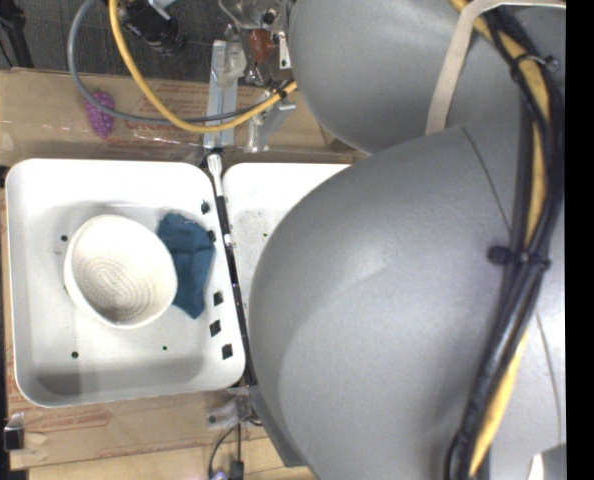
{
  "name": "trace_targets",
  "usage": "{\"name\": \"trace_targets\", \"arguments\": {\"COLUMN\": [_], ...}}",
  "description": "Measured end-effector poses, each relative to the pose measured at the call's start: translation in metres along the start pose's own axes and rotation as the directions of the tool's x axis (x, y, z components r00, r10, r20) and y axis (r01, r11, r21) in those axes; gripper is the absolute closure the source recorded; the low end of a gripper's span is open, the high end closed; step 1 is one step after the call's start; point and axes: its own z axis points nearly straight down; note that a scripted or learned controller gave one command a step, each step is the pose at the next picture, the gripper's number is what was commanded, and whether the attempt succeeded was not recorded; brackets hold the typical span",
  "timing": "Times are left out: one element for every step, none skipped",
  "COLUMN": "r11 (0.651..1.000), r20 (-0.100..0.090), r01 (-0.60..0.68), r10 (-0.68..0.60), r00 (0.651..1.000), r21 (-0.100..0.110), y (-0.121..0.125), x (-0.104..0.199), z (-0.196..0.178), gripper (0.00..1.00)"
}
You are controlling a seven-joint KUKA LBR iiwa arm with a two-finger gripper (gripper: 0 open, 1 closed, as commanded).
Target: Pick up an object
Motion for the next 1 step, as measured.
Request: {"name": "trace_targets", "arguments": {"r11": [1.0], "r20": [0.006], "r01": [0.028], "r10": [-0.028], "r00": [1.0], "r21": [0.0], "y": [0.0753], "x": [-0.018], "z": [0.0154], "gripper": [0.0]}}
